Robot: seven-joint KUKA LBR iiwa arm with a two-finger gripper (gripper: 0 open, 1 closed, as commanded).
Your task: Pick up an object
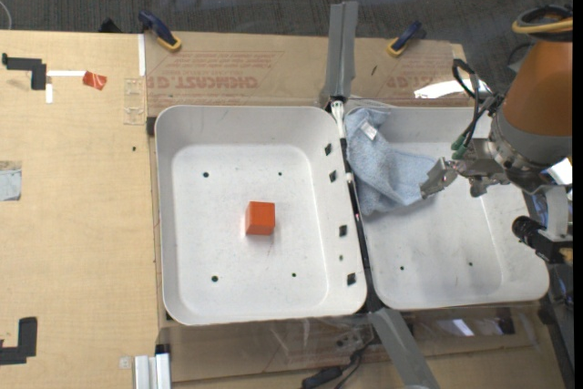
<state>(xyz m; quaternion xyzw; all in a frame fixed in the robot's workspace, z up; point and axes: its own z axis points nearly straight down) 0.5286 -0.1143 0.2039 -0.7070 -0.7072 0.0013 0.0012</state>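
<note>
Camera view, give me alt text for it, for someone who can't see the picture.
A grey robot arm's gripper reaches from the right over the right white bin, its tip at the edge of a crumpled light blue cloth in that bin's upper left corner. An orange block sits alone in the left white bin.

Cardboard-covered bench [73, 223] bears two white bins [182, 223] side by side

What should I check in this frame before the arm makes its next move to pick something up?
1. Target in the gripper's bin: ok, a blue cloth lies in the right bin.
2. Gripper near the cloth: ok, at its right edge.
3. Cloth between the fingers: cannot tell.
4. Other object reachable: cannot tell; the orange block sits in the left bin.
5. Cloth inside the bin: not ok, it drapes against the divider.
</note>
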